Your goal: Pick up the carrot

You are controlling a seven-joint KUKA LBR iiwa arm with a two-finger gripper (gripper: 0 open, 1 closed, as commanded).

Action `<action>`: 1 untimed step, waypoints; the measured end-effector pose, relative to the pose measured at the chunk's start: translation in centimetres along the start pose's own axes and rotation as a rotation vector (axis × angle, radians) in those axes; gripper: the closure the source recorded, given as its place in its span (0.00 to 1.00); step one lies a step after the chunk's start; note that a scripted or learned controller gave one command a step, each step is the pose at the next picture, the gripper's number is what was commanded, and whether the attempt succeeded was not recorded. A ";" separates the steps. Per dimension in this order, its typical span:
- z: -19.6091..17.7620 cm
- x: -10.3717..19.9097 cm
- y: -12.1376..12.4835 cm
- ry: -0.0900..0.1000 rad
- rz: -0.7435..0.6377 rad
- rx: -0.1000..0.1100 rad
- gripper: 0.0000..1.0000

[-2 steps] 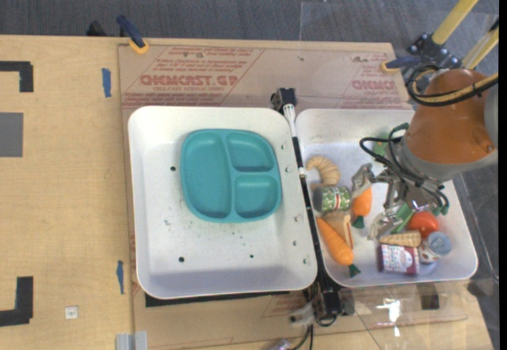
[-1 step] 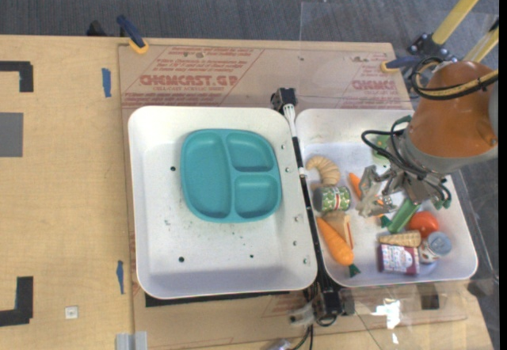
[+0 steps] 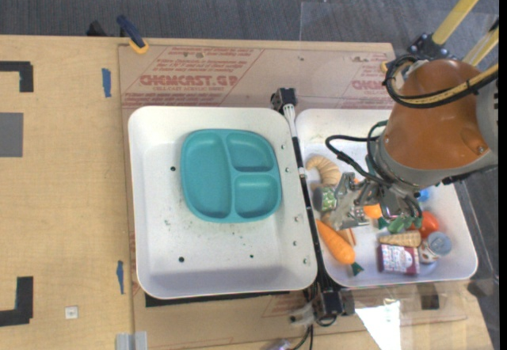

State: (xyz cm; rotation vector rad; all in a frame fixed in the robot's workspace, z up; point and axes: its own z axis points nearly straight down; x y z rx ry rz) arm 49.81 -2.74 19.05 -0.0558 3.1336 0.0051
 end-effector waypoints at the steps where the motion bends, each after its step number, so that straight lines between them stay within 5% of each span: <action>1: 0.5 -3.3 -1.4 -0.001 0.223 0.003 1.00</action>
